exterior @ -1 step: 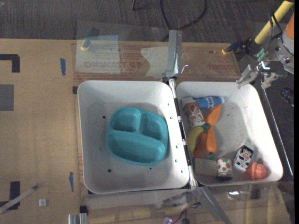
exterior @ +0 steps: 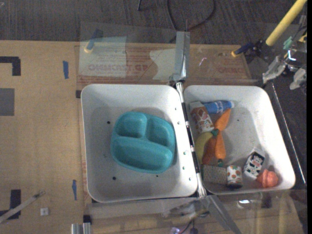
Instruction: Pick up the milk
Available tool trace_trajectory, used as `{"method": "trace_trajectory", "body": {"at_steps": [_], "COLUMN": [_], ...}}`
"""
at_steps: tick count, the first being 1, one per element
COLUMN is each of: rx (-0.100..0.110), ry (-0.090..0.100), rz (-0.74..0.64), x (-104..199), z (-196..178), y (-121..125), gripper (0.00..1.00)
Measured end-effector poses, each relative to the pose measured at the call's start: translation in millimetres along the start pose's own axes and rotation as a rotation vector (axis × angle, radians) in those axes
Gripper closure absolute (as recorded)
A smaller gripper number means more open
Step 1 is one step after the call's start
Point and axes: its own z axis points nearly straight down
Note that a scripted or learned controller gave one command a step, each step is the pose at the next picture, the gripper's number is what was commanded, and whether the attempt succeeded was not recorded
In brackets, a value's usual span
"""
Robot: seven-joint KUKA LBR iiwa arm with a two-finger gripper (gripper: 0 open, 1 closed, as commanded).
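Note:
The milk (exterior: 254, 164) is a small white carton with black cow patches. It stands in the front right part of the right bin (exterior: 278, 126), slightly tilted. A small red and white can (exterior: 234, 175) is just to its left, and an orange-pink round toy (exterior: 267, 178) touches its front right side. Nothing covers the carton from above.
Along the right bin's left side lie a blue bottle (exterior: 217, 105), a brown carton (exterior: 202, 119), two carrots (exterior: 218, 139) and a yellow fruit (exterior: 202, 144). The left bin (exterior: 97, 106) holds a teal divided plate (exterior: 143, 141). Clamps and a yellow rod (exterior: 287, 17) stand at the back right.

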Motion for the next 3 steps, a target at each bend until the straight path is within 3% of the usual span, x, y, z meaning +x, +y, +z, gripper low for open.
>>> {"method": "trace_trajectory", "body": {"at_steps": [1, 3], "rx": [0.007, 0.006], "ry": [0.002, 0.005], "rz": [0.06, -0.451], "x": [2, -24], "z": [81, 147], "y": [-36, -160], "gripper": [0.0, 0.0]}}
